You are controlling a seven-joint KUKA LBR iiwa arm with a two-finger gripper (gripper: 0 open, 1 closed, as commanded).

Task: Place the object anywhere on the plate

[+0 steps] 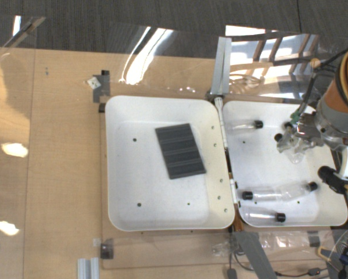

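No readable txt anywhere in my view. Dark ribbed plate (180,151), centre of frame in the left bin (121,208): no label, no brand, no nos. Clear tubes w/ black caps (277,195) in the right bin (336,217), lower right: too small to tell any markings. Bench (46,156) at left: no signs.
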